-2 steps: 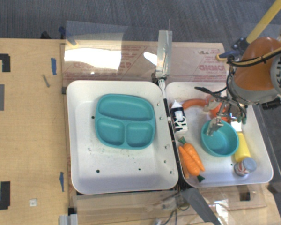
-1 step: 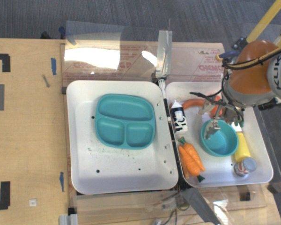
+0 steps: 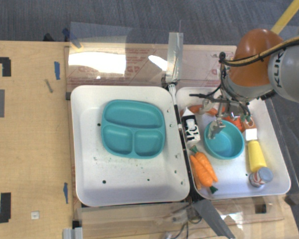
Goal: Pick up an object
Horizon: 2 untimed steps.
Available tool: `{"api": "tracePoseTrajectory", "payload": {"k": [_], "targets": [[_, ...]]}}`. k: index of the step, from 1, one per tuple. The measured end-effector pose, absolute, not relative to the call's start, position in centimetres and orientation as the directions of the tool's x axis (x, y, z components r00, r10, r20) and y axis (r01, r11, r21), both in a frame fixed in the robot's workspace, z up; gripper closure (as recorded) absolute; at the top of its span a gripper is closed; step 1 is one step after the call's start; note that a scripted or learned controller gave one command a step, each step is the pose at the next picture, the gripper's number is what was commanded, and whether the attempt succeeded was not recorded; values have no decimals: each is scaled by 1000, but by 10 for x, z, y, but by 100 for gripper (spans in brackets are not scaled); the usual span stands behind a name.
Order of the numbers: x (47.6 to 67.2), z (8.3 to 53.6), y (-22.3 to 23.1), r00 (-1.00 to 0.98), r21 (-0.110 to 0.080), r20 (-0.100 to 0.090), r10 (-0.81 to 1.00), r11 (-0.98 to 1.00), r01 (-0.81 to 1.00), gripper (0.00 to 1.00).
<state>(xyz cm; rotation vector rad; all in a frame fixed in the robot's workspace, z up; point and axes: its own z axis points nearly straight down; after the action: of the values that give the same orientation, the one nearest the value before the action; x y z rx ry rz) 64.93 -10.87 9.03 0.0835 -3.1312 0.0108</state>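
While the gripper (image 3: pixel 218 128) hung over the bowl's (image 3: pixel 225 142) ten o'clock rim, its grip unreadable, the carrot (image 3: pixel 204 169) lay in the right bin (image 3: pixel 276 148), long axis eleven-to-five, beside a yellow bottle (image 3: pixel 255 156) standing twelve-to-six; the left bin (image 3: pixel 84 148) held a teal tray (image 3: pixel 133 128).

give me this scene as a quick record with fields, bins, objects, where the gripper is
left bin: holds a teal divided plate
right bin: holds a teal bowl, toy carrots, a yellow bottle, a black and white item
bottle pose: lying on its side, right of the bowl
carrots: in front of the bowl, by the bin's left wall
gripper: over the bowl's left rim
arm: reaches in from the right
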Motion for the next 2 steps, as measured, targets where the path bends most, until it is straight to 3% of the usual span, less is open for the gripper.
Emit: {"api": "tracePoseTrajectory", "payload": {"k": [1,2], "targets": [[656,108,-109,-998,-10,-18,-52,999,-52,100],[652,252,-150,-934,-9,-17,-357,934,-357,100]]}}
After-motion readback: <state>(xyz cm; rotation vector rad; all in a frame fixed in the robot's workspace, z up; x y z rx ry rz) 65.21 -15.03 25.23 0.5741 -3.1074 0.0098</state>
